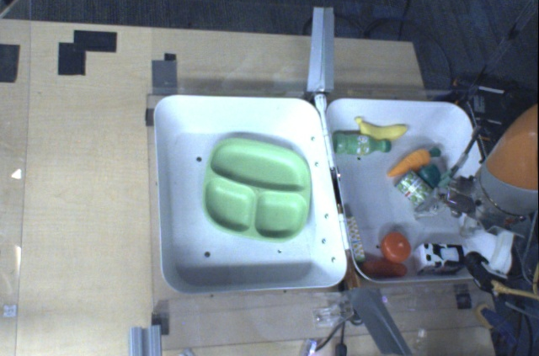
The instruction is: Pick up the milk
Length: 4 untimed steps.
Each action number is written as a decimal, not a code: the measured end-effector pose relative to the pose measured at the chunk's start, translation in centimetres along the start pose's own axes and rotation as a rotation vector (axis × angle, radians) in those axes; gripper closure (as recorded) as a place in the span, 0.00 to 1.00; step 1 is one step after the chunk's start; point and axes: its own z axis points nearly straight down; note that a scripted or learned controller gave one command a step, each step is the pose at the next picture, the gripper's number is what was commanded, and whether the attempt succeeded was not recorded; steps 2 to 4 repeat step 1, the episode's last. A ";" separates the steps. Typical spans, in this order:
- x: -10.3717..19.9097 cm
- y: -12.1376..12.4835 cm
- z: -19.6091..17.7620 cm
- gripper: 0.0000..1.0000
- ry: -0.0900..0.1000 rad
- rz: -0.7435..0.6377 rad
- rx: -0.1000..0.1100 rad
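The milk [440, 257] is a small white carton with black cow patches. It lies on its side near the front edge of the right bin [370, 186]. My gripper [440, 196] reaches in from the right below the orange band of the arm [514, 156]. It hovers about mid-bin, behind the milk and apart from it, right beside a small green-and-white patterned can [413, 188].
In the right bin lie a banana [381, 128], a green bottle [360, 145], a carrot [410, 162] with a teal item [431, 173] beside it, and two red items [392, 252] left of the milk. The left bin [181, 203] holds a green divided plate [257, 188].
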 end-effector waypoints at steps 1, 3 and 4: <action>0.0 0.1 0.0 0.00 0.003 0.053 0.001; 0.0 0.1 0.0 0.00 0.003 0.053 0.001; 0.0 0.1 0.0 0.00 0.003 0.053 0.001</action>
